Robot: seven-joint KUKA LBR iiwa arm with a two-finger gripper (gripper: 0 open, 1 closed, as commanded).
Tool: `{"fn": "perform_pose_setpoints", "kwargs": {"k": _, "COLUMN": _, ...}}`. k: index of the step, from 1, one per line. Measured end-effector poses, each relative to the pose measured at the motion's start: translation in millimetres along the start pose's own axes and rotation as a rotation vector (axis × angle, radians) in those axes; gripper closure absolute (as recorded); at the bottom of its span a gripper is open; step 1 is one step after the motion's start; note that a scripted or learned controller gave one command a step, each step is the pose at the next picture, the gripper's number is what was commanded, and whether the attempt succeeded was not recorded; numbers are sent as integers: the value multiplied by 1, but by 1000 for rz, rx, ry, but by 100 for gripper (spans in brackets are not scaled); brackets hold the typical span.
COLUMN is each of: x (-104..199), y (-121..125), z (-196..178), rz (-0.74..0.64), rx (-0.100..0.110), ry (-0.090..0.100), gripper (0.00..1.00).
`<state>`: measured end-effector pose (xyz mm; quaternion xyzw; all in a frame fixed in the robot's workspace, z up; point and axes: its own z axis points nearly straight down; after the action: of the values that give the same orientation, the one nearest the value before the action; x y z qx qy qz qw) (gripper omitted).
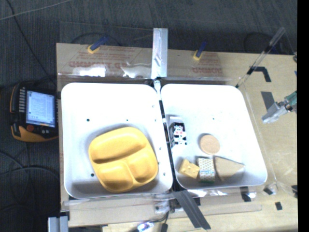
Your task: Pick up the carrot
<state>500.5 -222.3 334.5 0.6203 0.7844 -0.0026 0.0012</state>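
Lying in the right bin [241, 100] are five small things; which is the carrot I cannot tell. They are one flat round tan disc [209, 143], one yellow wedge [189, 169], one patterned box [206, 168], one pale tan wedge [228, 167] and one black-and-white card [178, 133] by the left wall. They crowd its front; its back half lies bare. The left bin [77, 105] holds one glossy yellow divided plate [123, 158]. The end effector's state cannot be told.

The small patterned box [206, 169] hides one end of the tan wedge [228, 167]; its print is too small to read.
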Motion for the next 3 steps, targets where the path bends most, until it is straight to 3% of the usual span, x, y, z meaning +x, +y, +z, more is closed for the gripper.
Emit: {"fn": "perform_pose_setpoints", "kwargs": {"k": 3, "x": 1, "y": 5, "z": -26, "rz": -7, "rx": 0, "ry": -2, "gripper": 100}}
